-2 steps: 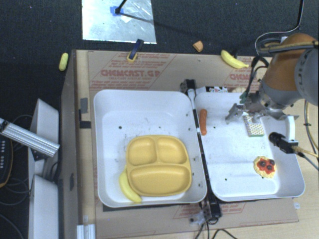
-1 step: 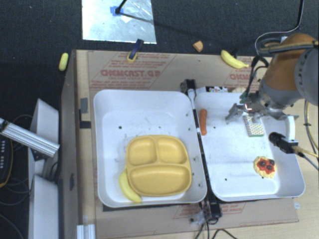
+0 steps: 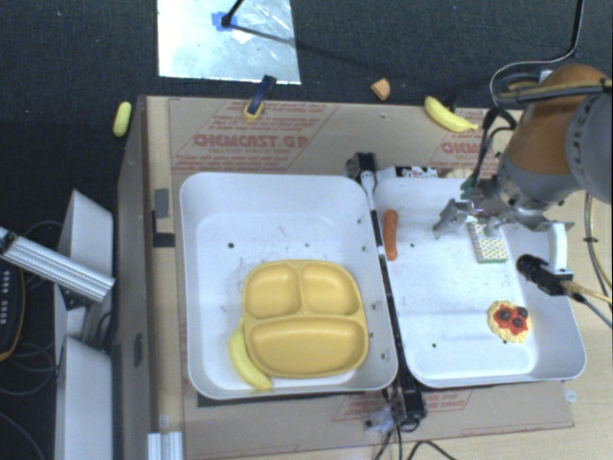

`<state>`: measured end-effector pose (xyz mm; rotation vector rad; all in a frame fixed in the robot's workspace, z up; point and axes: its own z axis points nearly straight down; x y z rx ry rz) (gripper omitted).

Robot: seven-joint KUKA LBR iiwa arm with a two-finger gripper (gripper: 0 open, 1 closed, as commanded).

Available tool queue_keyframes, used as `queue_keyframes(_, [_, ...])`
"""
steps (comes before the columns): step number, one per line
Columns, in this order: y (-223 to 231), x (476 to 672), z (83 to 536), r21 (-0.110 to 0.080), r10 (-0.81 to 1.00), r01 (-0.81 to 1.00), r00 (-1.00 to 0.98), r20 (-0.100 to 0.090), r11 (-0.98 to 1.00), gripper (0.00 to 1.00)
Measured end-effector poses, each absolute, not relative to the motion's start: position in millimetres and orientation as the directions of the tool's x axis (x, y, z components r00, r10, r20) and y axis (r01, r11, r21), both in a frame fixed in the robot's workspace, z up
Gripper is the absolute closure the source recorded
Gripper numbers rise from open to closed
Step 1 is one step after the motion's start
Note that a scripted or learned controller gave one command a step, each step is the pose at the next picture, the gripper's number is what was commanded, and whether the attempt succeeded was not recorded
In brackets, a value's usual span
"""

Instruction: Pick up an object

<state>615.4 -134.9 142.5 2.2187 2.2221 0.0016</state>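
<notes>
Gripper (image 3: 466, 214), fingers spread wide and holding nothing, hovers just beside the small checkered block (image 3: 490, 246) in the right bin (image 3: 421, 362); approach step, I judge, needing descent onto the block.

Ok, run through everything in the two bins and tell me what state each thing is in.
Yellow divided tray: upright, flat in the left bin.
Banana: lying beside the tray's lower left corner.
Hot dog: lying along the right bin's left wall.
Waffle piece: flat, just under the gripper.
Mini pizza: flat, untouched.
</notes>
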Motion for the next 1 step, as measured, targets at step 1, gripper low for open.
queue_keyframes(1, [-188.2,643.6,89.5,0.011,1.0,1.0,-0.003,-0.002,0.003,0.0])
